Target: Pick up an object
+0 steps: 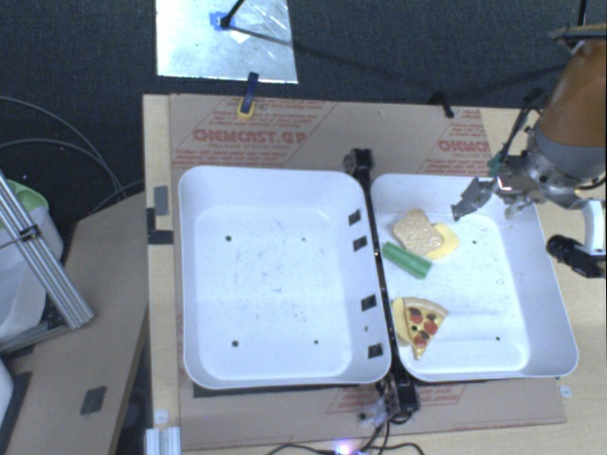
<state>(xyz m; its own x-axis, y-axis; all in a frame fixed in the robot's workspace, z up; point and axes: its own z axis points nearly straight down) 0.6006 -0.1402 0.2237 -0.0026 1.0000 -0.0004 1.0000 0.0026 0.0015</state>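
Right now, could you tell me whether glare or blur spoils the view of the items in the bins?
In the camera view, the metal sheet beyond the bench catches glare; the bread slice, green stick and pizza slice look soft but legible; the gripper is slightly blurred.

Left bin, far from the gripper: smooth white plastic, faint dark speckling on the floor.
Right bin, beneath the gripper: the same smooth white plastic, soft sheen.
Gripper: grey metal look, dull finish.
Green stick, near the gripper: smooth matt plastic.
Bread slice, just beside the gripper: tan, grainy surface.
Pizza slice, well apart from it: smooth, painted look.
Board under the bins: matt printed cardboard.
Sheet beyond: shiny metal.
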